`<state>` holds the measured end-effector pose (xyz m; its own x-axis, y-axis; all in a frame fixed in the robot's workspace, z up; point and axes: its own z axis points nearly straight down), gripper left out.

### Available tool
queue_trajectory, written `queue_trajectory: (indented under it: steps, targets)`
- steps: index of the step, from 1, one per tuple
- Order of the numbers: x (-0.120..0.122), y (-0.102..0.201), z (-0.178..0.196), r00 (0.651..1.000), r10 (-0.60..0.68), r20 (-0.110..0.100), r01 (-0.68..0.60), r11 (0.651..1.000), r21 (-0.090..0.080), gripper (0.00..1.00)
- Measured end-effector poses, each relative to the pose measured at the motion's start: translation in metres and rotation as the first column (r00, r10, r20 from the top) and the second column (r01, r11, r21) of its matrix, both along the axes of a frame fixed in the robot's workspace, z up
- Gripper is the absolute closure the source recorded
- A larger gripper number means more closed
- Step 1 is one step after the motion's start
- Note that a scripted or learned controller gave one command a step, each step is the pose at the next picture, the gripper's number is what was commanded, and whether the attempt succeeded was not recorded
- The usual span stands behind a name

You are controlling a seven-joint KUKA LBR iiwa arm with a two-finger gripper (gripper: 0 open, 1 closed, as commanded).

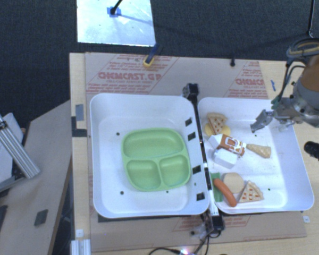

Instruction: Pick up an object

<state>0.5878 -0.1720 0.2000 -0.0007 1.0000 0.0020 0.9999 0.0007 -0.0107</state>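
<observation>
Two shallow white bins sit side by side on the counter (122, 70). The left bin (103, 142) holds a green divided plate (155, 159) lying flat near its middle. The right bin (295, 185) holds toy food gathered toward its left half: a pizza slice (217, 123) near the top, a small white carton with a red and orange label (229, 149) below it, a tan bread-like piece (259, 151) just to the right of the carton, and at the bottom a carrot-like orange stick (225, 192), a round pale piece (233, 181) and a second pizza slice (251, 193) close together.

The arm comes in from the right, and its jaws (271, 119) hang above the upper right part of the right bin, apart from the toys. Nothing shows between them; whether they are open or closed cannot be told from here.
</observation>
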Motion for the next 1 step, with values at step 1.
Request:
queue_trajectory:
  steps: [1]
  targets:
    - [0.0029, 0.0002, 0.0070, 1.000, 0.003, 0.012, -0.003, 1.000, -0.002, 0.00]
